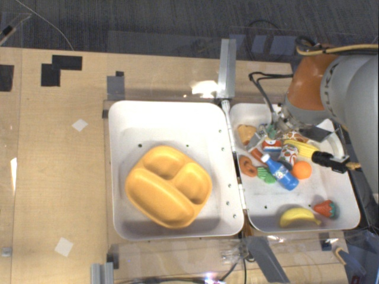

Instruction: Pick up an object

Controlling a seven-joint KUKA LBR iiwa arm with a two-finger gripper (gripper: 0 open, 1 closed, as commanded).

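My gripper (272, 129) hangs low over the back of the right bin (337, 220), above a cluster of small toys. Below it lie a tan bread piece (245, 132), a red-and-white can (288, 155), a yellow corn cob (299, 148) and a blue bottle (282, 174). An orange ball (302, 170) rests to the right of the bottle. Near the front wall are a banana (298, 216) and a strawberry (325, 208). A large lumpy yellow object (169, 185) lies in the left bin (127, 120). The arm hides the fingertips.
A brown ring-shaped toy (249, 166) and a green piece (268, 177) lie near the wall between the bins. The grey arm with its orange band (308, 87) covers the right bin's back right corner. A metal post (227, 70) stands behind the bins.
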